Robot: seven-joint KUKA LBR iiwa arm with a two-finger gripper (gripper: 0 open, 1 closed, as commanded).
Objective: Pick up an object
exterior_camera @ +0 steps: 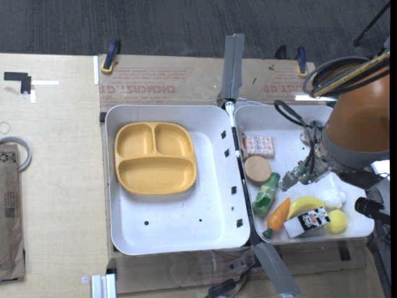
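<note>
My claw [302, 174] hangs low inside the right bin [282, 112], just above the banana [305, 205]; whether it is clenched or released I cannot tell. Around the banana lie a carrot [277, 215], a green bottle [267, 195], a round brown disc [258, 168], a small printed box [258, 145] and a lemon [337, 222]. Left of that bin sits the second bin [186, 228], carrying a yellow divided plate [156, 158]. Both rest on a pale wooden worktop [56, 166] with a cardboard sheet [167, 79] behind them. Beyond the worktop's far edge lies dark carpet [155, 11].
</note>
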